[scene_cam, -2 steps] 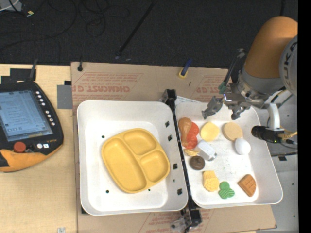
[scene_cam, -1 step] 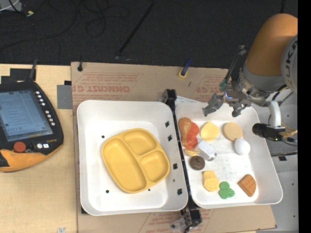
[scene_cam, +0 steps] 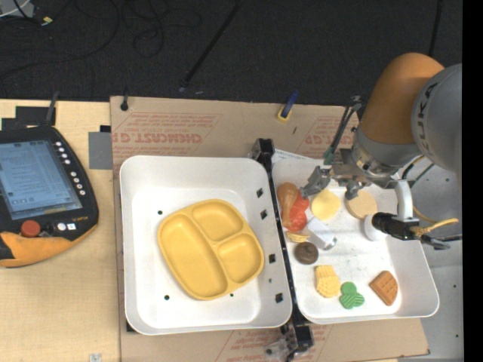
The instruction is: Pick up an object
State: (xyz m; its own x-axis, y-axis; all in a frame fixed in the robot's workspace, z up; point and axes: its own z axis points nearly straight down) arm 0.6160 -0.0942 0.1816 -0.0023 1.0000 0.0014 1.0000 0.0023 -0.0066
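The tool (scene_cam: 337,181), its fingers spread with nothing between them, hovers right of centre over the right bin (scene_cam: 423,292), just above a pale yellow disc (scene_cam: 326,206), so the reach is in hand; next it must descend and close.

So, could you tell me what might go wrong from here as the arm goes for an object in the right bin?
1. The gripper hangs over a tight cluster: pale yellow disc, red piece and bread-like piece nearly touch, so closing could catch two things or push one aside.
2. That cluster sits close to the right bin's left wall, which may block a finger.
3. The small, flat pieces may slip out.
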